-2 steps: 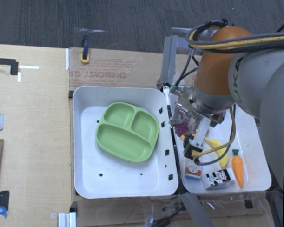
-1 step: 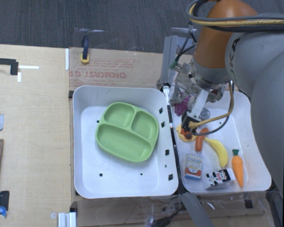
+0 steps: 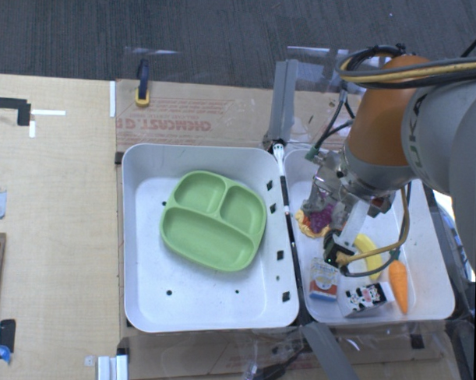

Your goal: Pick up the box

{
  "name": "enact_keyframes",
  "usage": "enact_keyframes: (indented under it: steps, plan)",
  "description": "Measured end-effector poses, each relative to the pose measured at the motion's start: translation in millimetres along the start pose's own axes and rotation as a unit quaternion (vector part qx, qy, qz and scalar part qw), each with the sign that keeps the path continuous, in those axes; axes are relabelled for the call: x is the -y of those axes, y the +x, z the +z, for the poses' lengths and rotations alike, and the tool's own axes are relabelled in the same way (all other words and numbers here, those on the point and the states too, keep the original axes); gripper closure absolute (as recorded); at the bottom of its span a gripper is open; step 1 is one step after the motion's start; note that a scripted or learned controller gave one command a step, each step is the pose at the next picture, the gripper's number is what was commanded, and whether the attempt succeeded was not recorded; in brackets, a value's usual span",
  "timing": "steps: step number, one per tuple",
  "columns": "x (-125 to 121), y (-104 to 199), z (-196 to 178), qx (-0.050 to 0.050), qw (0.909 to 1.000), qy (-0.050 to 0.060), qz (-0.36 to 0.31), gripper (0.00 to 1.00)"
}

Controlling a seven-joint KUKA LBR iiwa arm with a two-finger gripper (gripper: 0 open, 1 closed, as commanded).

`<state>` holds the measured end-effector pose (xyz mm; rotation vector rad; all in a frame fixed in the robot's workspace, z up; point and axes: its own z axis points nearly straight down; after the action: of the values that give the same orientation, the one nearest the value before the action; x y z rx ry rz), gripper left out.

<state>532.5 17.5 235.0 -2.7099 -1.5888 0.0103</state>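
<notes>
Gripper [image 3: 322,205] over the right bin [image 3: 427,239]
Whether it is open or closed cannot be told; the box [image 3: 323,280] lies apart, nearer the front

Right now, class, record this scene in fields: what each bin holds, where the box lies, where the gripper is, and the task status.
left bin: green divided plate
right bin: box, banana, carrot, purple grapes, black-and-white item
box position: lower left of right bin, lying free
gripper: over the grapes, apart from the box
task status: box not yet picked up
</notes>
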Motion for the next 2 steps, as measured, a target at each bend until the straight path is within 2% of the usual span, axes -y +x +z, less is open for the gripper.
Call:
enact_keyframes:
  steps: [1, 2]
  plan:
    - [-25, 98, 4, 0.0, 1.0, 0.0, -0.001, 1.0]
    - [4, 160, 11, 0.0, 0.9999, -0.001, 0.016, 1.0]
